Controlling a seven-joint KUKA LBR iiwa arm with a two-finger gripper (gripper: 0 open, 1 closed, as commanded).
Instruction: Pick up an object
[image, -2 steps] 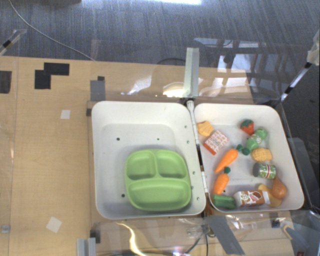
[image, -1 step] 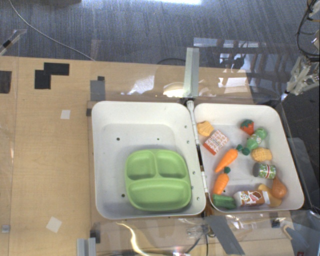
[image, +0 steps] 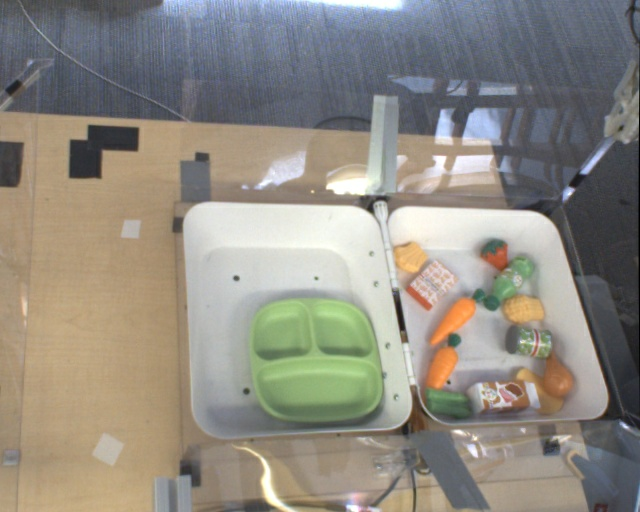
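The bench (image: 90, 330) carries two white bins side by side. The left bin (image: 230, 240) holds a green divided plate (image: 316, 360) toward its near side. The right bin (image: 560, 250) holds the small toy foods that the task could take.

Largest among them is a bottle (image: 503, 396) lying on its side along the near wall, long axis running left to right. Next is a carrot (image: 455, 318) near the middle, lying slantwise from near-left to far-right, with a second carrot (image: 441, 367) just nearer. A small can (image: 531, 342) lies to the right of them.

How the jaws stand cannot be told. Since the arm reaches in from the right, the right bin's things probably lie closest to it.
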